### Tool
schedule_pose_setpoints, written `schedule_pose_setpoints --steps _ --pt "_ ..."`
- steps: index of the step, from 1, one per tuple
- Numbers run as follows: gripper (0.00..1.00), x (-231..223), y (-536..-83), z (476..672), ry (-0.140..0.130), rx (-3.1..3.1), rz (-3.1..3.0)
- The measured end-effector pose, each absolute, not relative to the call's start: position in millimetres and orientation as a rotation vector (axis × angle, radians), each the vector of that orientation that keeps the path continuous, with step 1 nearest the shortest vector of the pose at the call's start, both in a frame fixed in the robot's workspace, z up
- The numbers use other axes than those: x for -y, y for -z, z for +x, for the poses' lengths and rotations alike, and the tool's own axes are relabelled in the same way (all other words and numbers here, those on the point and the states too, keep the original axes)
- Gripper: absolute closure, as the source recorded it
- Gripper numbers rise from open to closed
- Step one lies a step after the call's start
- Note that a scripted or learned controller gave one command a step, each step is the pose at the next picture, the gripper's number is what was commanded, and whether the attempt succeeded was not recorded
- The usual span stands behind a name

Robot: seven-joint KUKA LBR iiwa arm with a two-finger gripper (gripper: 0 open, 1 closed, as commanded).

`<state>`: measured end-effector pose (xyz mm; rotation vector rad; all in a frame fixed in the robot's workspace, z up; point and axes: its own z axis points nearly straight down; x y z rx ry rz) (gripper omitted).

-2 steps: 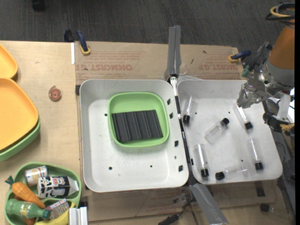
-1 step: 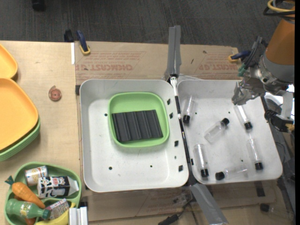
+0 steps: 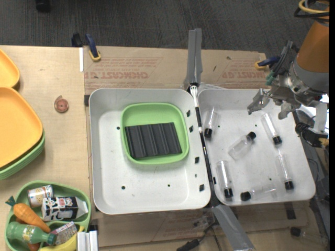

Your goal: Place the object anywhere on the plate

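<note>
A green square plate [image 3: 154, 109] lies in the left bin [image 3: 107, 192]. On it rests a dark grey ribbed block [image 3: 154, 140]. The right bin [image 3: 306, 187] holds several clear tubes with black caps, among them one near its left wall [image 3: 209, 122], one in the middle [image 3: 243, 144] and one at the upper right [image 3: 271, 128]. My gripper [image 3: 270, 107] hangs over the bin's upper right corner, just above that upper-right tube. Its fingers are spread open with nothing between them.
Stacked orange and green plates [image 3: 15, 127] lie on the bench at far left. A green bowl of toy food [image 3: 44, 216] sits at the lower left. Clamps [image 3: 93, 50] hold cardboard behind the bins. A metal divider post [image 3: 194, 56] stands between the bins.
</note>
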<state>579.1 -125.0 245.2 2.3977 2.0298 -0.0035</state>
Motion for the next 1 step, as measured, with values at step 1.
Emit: schedule_pose_setpoints --steps 1 --pt "0.00 42.8 -216.5 592.6 0.007 -1.990 2.434"
